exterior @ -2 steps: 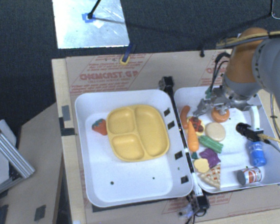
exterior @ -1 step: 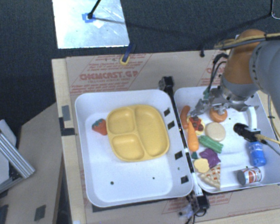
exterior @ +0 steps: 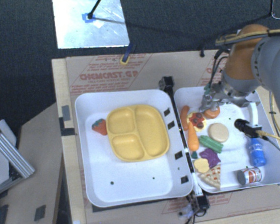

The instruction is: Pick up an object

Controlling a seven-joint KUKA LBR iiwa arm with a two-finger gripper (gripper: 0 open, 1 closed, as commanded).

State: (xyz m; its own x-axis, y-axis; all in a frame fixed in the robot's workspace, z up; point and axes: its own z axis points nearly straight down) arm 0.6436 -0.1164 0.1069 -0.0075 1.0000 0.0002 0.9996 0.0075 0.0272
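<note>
Orange plastic, as it seems: a round orange toy [exterior: 212,112] lies at the far side of the right bin [exterior: 233,163]. The gripper [exterior: 208,101] stands directly over it, very near or maybe touching. I judge that this orange toy is the thing to be picked. Whether the gripper is released or clenched I cannot tell, because the slanted view does not show it clearly.

To do this step well, I think the gripper should come straight down, centred on the toy, and close only when it is low enough on both sides. A red-and-yellow piece [exterior: 197,119] and a sausage [exterior: 184,113] lie just beside the toy, so the approach should not push toward them. The toy looks smooth and rounded and may slip, so a slow lift is safer.

There are two bins. The left bin [exterior: 137,185] holds one yellow plate [exterior: 137,132] with three compartments, and one strawberry [exterior: 99,126] just beside it. The right bin holds eleven things, one of each: the orange toy, the sausage, the red-and-yellow piece, a carrot [exterior: 193,138], a beige disc [exterior: 219,132], a green piece [exterior: 210,144], a purple piece [exterior: 210,157], a yellow piece [exterior: 201,165], a pizza slice [exterior: 211,177], a blue bottle [exterior: 256,153] and a can [exterior: 249,176].
</note>
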